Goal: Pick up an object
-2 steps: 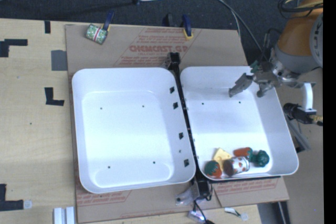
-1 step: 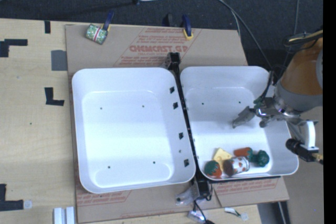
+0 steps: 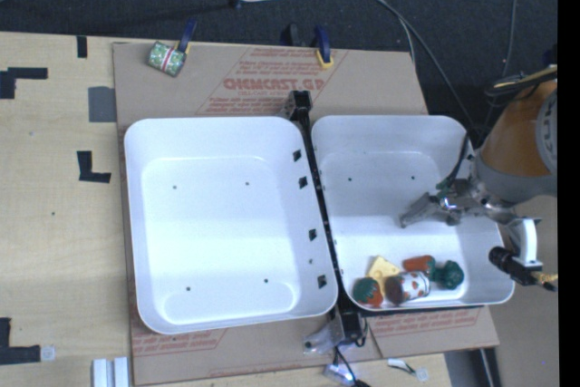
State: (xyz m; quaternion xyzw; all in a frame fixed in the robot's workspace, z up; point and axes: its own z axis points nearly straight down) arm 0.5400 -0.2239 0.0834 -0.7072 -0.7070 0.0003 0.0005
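the end effector (image 3: 415, 214) hangs over the middle of the right bin (image 3: 390, 133), its two fingers spread and pinching nothing. the pickable things sit bunched at that bin's near edge — a yellow wedge (image 3: 383, 268), a green ball (image 3: 366, 291), a red-and-white toy (image 3: 407, 287), a small red-orange piece (image 3: 418, 265) and a dark green lump (image 3: 448, 274). they look like small toys, probably light and stiff; the rounded ones may roll or slip. the dark green lump sits at the end of the row — i'd close across its width.
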